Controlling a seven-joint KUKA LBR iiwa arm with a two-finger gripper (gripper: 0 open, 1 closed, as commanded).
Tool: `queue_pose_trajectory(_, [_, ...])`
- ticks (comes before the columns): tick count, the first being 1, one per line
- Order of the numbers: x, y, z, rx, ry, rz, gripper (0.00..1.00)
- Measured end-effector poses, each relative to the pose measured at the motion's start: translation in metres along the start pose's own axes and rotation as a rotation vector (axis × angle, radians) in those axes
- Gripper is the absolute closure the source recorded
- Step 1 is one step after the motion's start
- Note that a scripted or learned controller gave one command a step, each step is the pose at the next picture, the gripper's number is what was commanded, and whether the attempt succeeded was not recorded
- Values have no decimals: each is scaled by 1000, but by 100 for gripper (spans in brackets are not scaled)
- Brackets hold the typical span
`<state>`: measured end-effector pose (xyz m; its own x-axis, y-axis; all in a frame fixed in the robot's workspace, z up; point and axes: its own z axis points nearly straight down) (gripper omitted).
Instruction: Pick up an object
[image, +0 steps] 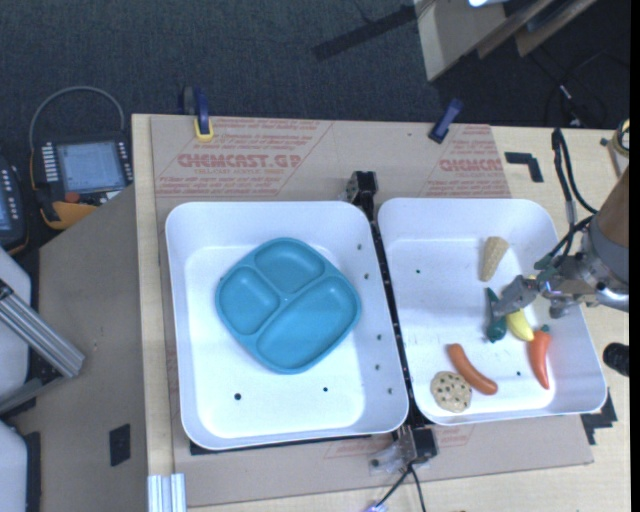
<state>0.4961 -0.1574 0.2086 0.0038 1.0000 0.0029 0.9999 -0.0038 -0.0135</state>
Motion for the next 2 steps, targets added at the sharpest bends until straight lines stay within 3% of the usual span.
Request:
queue_pose_trajectory(1, [0,3,-6,-13,-3,-4,0])
queue_pose_trajectory(2, [-4,3,57,-6,0,-3,0])
